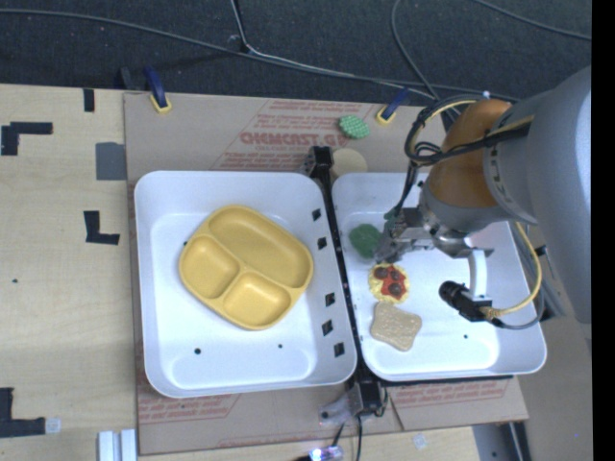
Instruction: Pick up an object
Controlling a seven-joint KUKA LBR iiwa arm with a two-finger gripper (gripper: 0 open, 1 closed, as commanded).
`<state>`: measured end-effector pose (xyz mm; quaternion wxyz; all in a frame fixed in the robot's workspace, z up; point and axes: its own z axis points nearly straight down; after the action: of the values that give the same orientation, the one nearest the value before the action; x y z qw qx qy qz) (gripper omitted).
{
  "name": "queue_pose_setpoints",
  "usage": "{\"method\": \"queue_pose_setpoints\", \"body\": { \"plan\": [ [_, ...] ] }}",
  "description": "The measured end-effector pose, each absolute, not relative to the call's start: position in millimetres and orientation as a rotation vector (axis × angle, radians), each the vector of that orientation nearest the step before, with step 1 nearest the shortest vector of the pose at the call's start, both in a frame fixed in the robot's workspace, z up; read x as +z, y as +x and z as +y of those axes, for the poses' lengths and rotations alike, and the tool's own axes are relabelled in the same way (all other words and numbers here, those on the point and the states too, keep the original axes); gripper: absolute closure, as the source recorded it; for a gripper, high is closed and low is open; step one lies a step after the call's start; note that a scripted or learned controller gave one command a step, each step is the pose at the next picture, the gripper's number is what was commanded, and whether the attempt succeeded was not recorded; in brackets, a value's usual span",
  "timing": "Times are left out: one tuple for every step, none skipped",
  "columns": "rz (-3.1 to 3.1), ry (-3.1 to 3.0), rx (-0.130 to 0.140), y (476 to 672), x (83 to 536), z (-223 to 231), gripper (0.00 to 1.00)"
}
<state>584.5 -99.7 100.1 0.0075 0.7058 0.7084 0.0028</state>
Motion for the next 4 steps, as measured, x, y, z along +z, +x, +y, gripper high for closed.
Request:
{"method": "queue_pose_setpoints", "body": {
  "plan": [
    [2.221, 2.217, 0.004, 590.1, 161.6, -95.2, 1.0],
    [2.22, 2.217, 0.004, 591.2, 210.7, -95.2, 1.0],
    [2.23, 2.215, 0.002, 584.7, 220.1, -44.0, 1.0],
    [2.23, 2.215, 0.001, 593.0, 226.5, 3.1, 1.0]
  ]
}}
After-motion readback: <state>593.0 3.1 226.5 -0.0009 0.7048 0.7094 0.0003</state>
